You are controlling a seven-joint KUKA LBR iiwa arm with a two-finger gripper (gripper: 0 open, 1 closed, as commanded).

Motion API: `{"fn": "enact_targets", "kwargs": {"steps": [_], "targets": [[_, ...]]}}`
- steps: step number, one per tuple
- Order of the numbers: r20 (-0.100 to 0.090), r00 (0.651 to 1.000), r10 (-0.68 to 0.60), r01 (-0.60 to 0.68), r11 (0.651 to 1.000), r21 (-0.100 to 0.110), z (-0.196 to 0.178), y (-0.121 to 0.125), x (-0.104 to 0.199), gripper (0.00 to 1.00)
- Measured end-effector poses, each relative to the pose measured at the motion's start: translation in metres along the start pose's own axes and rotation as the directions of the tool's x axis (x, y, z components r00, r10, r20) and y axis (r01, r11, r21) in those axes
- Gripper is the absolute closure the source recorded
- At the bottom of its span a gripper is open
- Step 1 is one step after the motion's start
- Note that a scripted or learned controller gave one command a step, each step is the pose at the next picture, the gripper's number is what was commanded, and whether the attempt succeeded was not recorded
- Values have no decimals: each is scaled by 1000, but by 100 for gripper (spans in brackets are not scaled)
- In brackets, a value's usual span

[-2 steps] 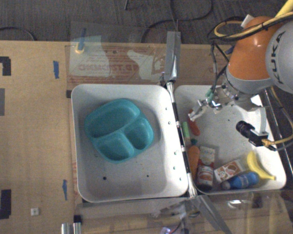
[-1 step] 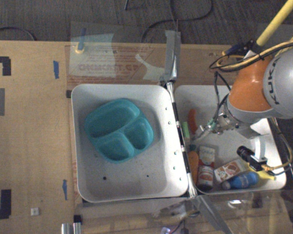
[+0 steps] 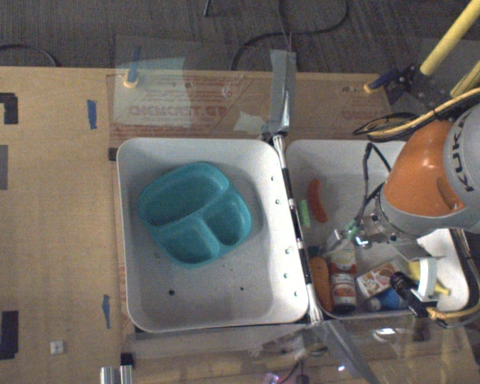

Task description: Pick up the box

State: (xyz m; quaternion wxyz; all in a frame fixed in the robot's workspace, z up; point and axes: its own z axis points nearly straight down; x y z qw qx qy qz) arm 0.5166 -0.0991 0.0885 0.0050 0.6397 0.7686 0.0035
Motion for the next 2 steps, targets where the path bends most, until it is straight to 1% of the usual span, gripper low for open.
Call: {"fn": "enact_targets", "kwargs": {"steps": [1,2], "targets": [[0,990,140,-140,990,-2,0,-33,0,0],[2,989,146,-146,989,4,0,-10,2,0]]}}
